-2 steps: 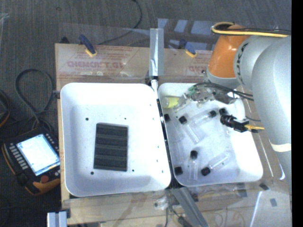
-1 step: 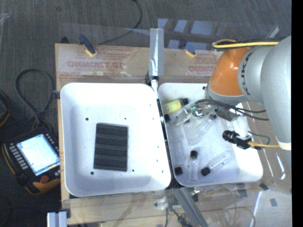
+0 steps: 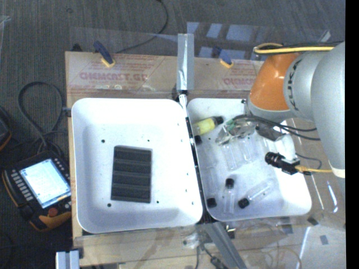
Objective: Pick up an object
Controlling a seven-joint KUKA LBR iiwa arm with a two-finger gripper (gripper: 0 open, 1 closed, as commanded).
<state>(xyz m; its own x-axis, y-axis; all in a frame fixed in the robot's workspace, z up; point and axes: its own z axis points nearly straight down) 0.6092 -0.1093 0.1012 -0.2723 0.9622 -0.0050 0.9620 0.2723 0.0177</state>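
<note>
The right bin [image 3: 300, 203] holds a small yellow bottle [image 3: 205, 125] near its back left corner. Several clear vials lie there too, one [image 3: 235, 154] at mid-bin and black-capped ones [image 3: 229, 185] [image 3: 253, 195] toward the front. My gripper [image 3: 234, 130] hangs low over the back of this bin, just right of the yellow bottle and above the clear vials. The grey arm with its orange band [image 3: 275, 88] covers the bin's back right part. Glare and clutter blur the gripper's tip. A black ridged block [image 3: 132, 174] lies flat in the left bin [image 3: 90, 122].
A black connector with a yellow cable [image 3: 279, 161] sticks out of the arm over the right bin. The shared bin wall [image 3: 193, 161] runs between the two bins. A teach pendant [image 3: 40, 185] lies on the floor at left. Clamps [image 3: 104, 52] hold the board at the back.
</note>
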